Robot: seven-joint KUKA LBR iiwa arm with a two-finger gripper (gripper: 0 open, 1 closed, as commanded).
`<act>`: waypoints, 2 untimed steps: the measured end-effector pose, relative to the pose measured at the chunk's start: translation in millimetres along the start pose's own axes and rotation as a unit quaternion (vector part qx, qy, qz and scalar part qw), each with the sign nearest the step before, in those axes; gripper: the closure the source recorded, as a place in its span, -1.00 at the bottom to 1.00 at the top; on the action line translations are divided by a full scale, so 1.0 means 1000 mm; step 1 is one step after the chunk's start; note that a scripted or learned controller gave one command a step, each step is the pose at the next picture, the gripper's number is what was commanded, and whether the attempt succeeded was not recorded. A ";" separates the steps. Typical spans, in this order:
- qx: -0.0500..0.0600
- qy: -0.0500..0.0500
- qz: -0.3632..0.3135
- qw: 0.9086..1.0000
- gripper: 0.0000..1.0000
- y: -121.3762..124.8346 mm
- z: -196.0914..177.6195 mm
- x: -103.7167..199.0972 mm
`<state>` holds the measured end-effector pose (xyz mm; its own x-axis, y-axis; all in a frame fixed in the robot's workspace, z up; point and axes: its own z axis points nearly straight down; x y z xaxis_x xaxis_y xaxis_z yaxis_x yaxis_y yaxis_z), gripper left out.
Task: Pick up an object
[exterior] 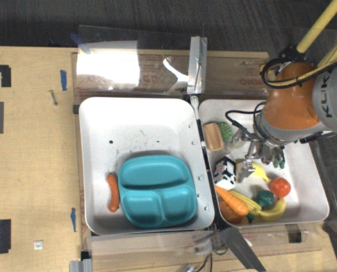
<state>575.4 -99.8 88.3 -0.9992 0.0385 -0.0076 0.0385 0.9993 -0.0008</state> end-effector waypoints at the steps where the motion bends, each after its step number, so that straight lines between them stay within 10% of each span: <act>1: 0.000 -0.001 0.045 0.999 -1.00 -0.028 0.002 -0.067; 2: 0.000 0.001 0.072 0.997 -1.00 -0.022 0.001 -0.014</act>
<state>588.4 -122.0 87.4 -0.9833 0.1820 -0.0059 0.1820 0.9833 0.0008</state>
